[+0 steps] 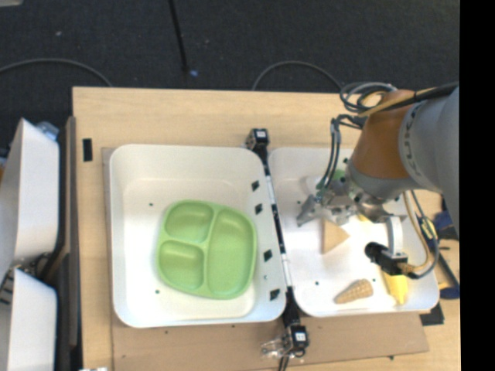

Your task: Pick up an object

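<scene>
In the right white bin, we are hovering the grey gripper over a tan wedge-shaped block. Nothing is being lifted yet; we cannot tell how the pincer stands.

Grey arm reaches in from right, wrist bent down, tool low.

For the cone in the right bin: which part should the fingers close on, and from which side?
Grip the cone across its wide, right-hand end, coming straight down from above. It lies flat on its side, tapering leftward, with bare floor of the right bin on both flanks; the narrow tip would likely slip.
</scene>
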### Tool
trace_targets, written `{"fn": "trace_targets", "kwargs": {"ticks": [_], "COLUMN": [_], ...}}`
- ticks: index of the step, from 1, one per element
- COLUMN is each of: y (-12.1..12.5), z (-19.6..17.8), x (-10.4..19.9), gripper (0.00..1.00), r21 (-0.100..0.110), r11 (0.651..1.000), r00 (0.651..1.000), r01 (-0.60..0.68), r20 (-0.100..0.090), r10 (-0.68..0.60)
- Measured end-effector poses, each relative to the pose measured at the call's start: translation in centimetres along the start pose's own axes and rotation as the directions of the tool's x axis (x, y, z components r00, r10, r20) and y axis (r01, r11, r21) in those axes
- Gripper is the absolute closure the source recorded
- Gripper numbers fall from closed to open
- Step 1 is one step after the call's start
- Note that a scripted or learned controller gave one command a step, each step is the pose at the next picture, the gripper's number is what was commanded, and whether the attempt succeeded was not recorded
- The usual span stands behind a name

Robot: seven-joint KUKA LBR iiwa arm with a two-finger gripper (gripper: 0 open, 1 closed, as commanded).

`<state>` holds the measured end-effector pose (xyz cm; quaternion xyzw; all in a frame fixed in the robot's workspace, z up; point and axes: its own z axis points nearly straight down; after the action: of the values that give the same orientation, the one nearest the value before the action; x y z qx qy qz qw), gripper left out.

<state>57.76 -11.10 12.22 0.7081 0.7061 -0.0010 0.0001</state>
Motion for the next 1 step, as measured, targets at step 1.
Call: {"fn": "trace_targets", "kwargs": {"ticks": [1], "y": [0.10], "z": [2.14], "x": [-0.16], "gripper": [0.00], "r21": [-0.004], "r11": [1.000], "r00": [1.000], "r01": [-0.001], "r20": [0.001], "r10": [0.001]}}
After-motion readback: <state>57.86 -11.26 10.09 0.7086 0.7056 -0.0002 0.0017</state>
